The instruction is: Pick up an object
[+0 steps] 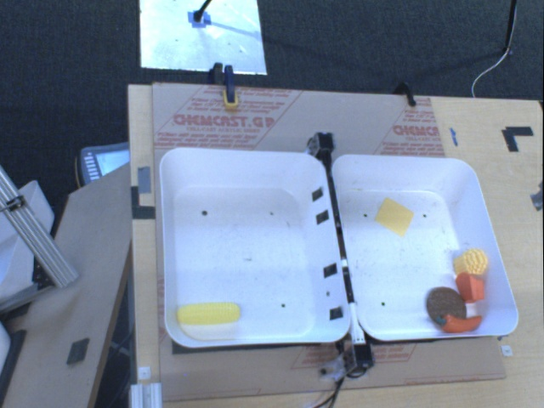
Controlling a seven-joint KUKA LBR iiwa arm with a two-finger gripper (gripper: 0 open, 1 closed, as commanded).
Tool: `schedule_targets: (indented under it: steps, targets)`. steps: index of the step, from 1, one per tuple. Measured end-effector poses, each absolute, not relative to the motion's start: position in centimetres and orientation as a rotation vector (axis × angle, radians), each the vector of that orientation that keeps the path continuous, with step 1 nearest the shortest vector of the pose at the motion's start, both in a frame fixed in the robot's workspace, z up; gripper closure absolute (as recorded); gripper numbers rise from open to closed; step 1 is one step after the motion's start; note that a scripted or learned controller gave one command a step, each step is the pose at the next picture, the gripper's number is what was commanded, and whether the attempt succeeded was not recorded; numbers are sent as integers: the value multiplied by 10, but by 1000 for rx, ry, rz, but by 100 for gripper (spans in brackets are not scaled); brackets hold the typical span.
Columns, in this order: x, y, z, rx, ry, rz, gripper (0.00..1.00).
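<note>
Two shallow white plastic bins sit side by side on the tabletop. The left bin (246, 177) holds one yellow corn-cob toy (208, 314) at its 7 o'clock corner. The right bin (476, 185) holds five pieces: one flat yellow square (394, 216) toward 11 o'clock, and at 4 o'clock a cluster of one small yellow knobbly piece (472, 262), one orange-red block (471, 286), one brown disc (444, 304) and one orange carrot-like piece (463, 322). All look light, stiff and probably slick. The corn cob, lying alone, seems easiest: grip across its middle. I cannot tell the state of the jaws.
</note>
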State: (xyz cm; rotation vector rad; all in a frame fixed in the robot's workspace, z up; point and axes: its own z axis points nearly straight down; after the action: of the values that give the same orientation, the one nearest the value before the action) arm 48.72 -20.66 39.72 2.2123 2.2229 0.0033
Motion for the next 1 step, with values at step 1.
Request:
schedule_targets:
  steps: [1]
  targets:
    - [484,-205,179,2229,2229,-8,100]
